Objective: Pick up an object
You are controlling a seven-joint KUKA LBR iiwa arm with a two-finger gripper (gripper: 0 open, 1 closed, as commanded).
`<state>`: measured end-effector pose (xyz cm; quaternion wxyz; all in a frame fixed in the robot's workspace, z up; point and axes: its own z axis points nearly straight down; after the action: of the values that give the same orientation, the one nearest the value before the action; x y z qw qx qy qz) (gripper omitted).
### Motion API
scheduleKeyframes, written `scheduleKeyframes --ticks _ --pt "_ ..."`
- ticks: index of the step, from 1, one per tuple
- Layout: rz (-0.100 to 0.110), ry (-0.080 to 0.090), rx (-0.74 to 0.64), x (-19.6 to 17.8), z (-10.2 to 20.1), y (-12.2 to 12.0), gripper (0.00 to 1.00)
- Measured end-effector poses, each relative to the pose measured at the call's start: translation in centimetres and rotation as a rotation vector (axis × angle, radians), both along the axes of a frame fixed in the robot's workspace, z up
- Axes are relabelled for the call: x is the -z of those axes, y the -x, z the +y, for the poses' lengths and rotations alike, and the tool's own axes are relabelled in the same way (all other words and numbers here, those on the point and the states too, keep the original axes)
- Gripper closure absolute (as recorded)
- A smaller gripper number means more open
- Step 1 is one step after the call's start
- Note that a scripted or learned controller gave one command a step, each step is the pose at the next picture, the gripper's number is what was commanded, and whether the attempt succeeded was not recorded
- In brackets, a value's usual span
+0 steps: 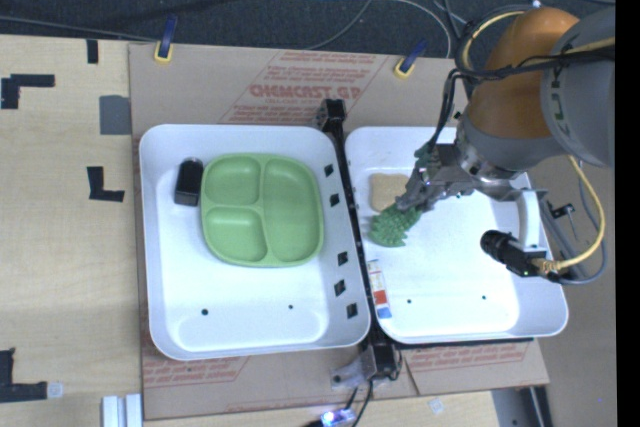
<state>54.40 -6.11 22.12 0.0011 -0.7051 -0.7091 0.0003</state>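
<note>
A green, bumpy broccoli-like object (pixel 389 228) lies at the left side of the right bin (pixel 470 315). A tan flat piece (pixel 385 189) sits just above it, near the bin's left wall. My gripper (pixel 412 202) reaches down from the right and its tips meet the top of the green object. The fingers look closed around the object's upper end, though the arm's wrist hides part of the contact. In the left bin (pixel 240 325) rest a green divided plate (pixel 263 210) and a small black block (pixel 188 182).
The arm's grey body and orange band (pixel 520 75) hang over the right bin's upper right part. A black fitting with a yellow cable (pixel 515 255) juts over the bin's right side. Black clips (pixel 340 215) line the wall between the bins.
</note>
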Motion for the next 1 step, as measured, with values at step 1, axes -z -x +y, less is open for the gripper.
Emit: scheduleKeyframes --ticks 1 --pt "0.0 0.0 -0.001 0.66 4.46 -2.46 1.0"
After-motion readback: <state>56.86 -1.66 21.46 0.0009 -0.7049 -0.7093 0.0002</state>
